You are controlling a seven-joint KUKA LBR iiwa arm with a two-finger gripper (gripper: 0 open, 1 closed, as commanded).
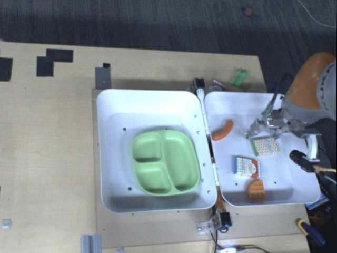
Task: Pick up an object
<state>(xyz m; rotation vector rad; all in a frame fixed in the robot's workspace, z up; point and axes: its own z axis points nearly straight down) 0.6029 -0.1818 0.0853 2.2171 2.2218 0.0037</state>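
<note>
In the right bin point(295, 194) lie a red-orange sausage point(221, 130), a small white and blue carton point(246, 166), a brown piece of bread point(256, 190) and a pale checked packet with a green edge point(266, 147). My gripper point(267, 126) hangs just above the checked packet, in the bin's upper right part. Its metal fingers point(258, 128) point down and left and stand spread apart, with nothing between them. The grey arm with its orange band point(310, 86) comes in from the right.
The left bin point(110, 141) holds a green divided tray point(165, 161). A green object point(239, 77) lies on the bench behind the right bin. Black clips and cables sit on the wall between the bins and at the right edge.
</note>
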